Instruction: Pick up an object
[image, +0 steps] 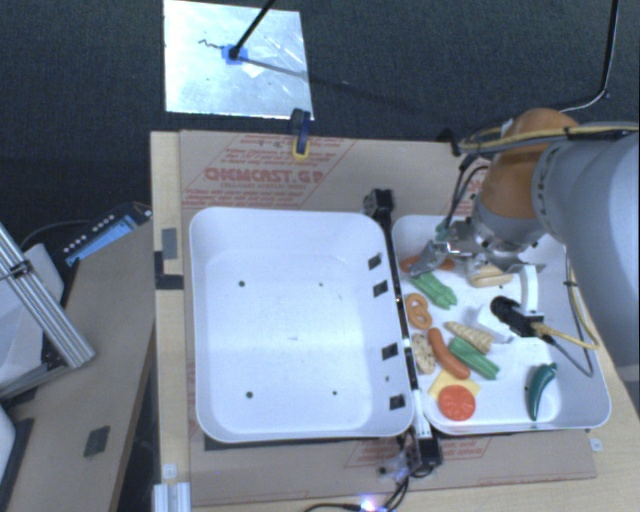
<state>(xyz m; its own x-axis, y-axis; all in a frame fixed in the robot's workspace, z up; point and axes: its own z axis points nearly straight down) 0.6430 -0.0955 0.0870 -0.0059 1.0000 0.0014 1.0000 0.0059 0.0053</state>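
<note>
- Dark carpet-like floor surrounds the bench (170, 330), which is covered by a brown cardboard sheet (260, 170) with red print.
- Behind the bench a shiny silver sheet (235, 60) lies on the floor, with a small blue piece on it.
- A yellow and blue clamp (300, 135) sits at the far edge of the cardboard.
- At the left side stand metal rails (40, 310) and a dark device with a blue strip (100, 235).
- The left bin (290, 320) and the right bin (570, 405) stand side by side, joined by black clips.
- In the right bin lie toy foods: a green pickle (435, 290), an orange ring (418, 312), a sausage (445, 355), a corn piece (468, 336), a green bean pod (475, 360), a red tomato slice (458, 402), a dark green pepper (538, 388) and a beige piece (488, 276).
- The gripper (432, 258) is low over the far left corner of the right bin, just above the pickle and an orange-red piece (412, 265).
- I cannot tell how the jaws stand; no object is seen between them.
</note>
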